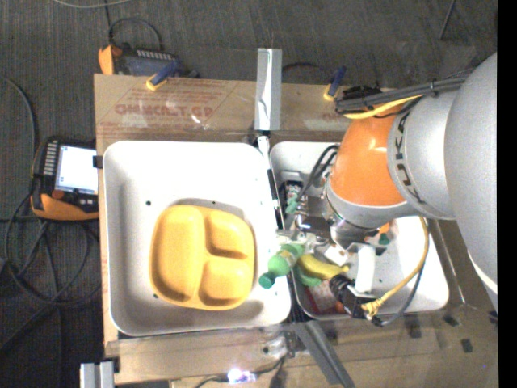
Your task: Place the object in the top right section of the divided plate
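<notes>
Claw (303,245) sits low over right bin (436,289); its state cannot be told. Recommend confirming grip on green bottle (281,267) before crossing to yellow divided plate (204,255), nine o'clock.

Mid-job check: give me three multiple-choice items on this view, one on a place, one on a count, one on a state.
1. The yellow divided plastic plate lies in: A) the left white bin B) the right white bin C) the floor.
2. Its sections number: A) two B) three C) five.
3. Its top right section is: A) holding a bottle B) holding a banana C) bare.

A: it sits inside the left bin's walls.
B: ridges mark three compartments.
C: nothing but yellow surface shows there.
</notes>
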